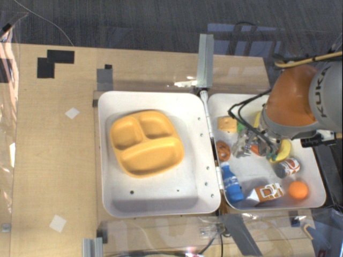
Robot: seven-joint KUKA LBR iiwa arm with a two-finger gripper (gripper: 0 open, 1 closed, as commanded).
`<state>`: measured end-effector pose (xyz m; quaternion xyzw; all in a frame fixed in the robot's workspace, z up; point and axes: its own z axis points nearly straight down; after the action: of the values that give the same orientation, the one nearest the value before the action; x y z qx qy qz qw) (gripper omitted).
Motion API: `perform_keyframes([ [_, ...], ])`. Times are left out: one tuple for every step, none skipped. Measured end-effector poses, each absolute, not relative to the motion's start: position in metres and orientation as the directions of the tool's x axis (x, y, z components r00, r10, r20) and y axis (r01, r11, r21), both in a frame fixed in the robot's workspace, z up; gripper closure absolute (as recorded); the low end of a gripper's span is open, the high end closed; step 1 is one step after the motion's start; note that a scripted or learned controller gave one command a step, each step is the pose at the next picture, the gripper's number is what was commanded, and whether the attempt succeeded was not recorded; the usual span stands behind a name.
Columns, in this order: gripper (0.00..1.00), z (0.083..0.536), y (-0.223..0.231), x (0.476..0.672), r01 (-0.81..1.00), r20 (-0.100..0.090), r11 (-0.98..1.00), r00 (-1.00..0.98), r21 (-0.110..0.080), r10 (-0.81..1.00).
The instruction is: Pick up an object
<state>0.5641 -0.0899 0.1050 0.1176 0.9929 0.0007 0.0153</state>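
Camera view: my pincer hangs low in the right bin, among its clutter; whether it is open or closed, I cannot tell. Right bin: yellow block, banana, blue bottle, can, orange ball, small carton. Left bin: yellow divided plate, alone.

Matt yellow plastic tray, smooth white bins, wooden bench
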Motion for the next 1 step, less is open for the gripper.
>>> perform_keyframes([
  [1.0,0.0943,-0.1619,0.4926,0.127,-0.006,0.992,-0.992,-0.002,0.127],
])
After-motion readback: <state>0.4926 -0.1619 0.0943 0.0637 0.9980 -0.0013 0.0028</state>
